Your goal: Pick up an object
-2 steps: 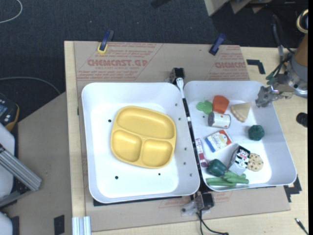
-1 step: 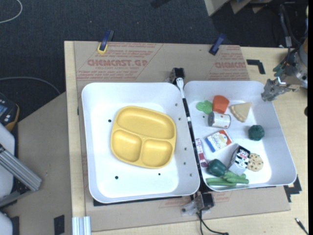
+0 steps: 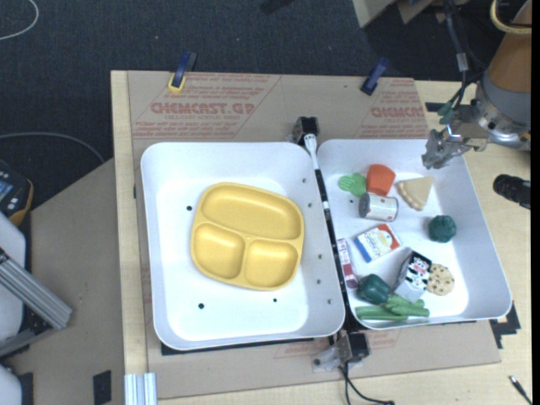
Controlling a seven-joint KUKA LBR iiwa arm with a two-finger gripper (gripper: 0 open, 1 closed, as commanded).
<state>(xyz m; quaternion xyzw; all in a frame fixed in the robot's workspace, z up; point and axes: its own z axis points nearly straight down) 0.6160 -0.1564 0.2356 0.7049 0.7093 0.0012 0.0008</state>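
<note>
- Green bean pods [image 3: 392,311] lie nearest the camera, along the near wall of the right bin [image 3: 481,226], long axis running left-right.
- Just above them: dark green pepper-like piece [image 3: 374,288], small black-and-white carton [image 3: 415,272], cookie [image 3: 440,280].
- Mid bin: small carton with red and blue print [image 3: 376,242], text too small to read; dark teal ball [image 3: 441,227] sits apart to the right.
- Far end: grey can [image 3: 378,207] on its side, green leafy piece [image 3: 353,182], orange-red item [image 3: 380,178], tan wedge [image 3: 414,193] with its tip toward the near side.
- Gripper [image 3: 440,150] hovers over the far right corner of that bin, nothing between its fingers; can't tell if the jaws are apart or together.
- Left bin [image 3: 160,226] holds a yellow three-compartment tray [image 3: 247,235], with white floor open all around it.
- Cardboard sheet [image 3: 253,108] under the bins reads "CHEMCAST GP" in red.
</note>
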